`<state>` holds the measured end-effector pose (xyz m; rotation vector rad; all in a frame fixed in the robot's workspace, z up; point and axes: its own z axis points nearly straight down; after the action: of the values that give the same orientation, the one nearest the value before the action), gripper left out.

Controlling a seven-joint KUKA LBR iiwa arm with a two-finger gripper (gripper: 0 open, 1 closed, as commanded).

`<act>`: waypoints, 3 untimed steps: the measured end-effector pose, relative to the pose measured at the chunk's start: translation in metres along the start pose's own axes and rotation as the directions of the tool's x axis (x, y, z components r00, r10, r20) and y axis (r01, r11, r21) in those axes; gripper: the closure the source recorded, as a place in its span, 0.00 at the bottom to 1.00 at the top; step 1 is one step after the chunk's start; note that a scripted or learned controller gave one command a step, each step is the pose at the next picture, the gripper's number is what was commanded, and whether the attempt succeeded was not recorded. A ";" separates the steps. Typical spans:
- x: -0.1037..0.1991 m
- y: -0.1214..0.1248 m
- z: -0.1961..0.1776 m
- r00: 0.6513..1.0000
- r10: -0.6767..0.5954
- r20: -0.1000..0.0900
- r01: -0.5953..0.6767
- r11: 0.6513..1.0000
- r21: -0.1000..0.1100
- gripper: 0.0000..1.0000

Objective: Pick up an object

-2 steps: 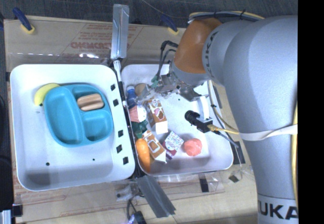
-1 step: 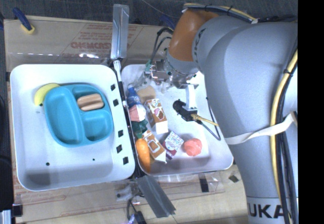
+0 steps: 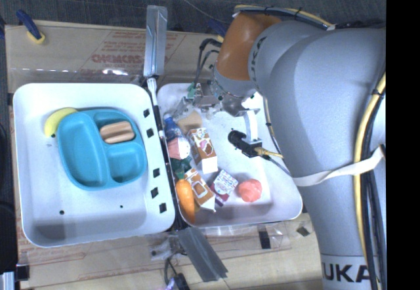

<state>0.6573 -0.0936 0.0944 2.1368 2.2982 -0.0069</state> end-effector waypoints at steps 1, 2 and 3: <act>0.002 0.002 -0.013 1.000 -0.005 -0.002 0.005 1.000 -0.005 1.00; 0.002 0.002 -0.012 1.000 -0.005 -0.002 0.005 1.000 -0.004 0.00; 0.001 -0.063 0.003 1.000 0.001 -0.004 -0.001 1.000 0.000 0.00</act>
<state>0.5944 -0.0976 0.0911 2.1403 2.2990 -0.0026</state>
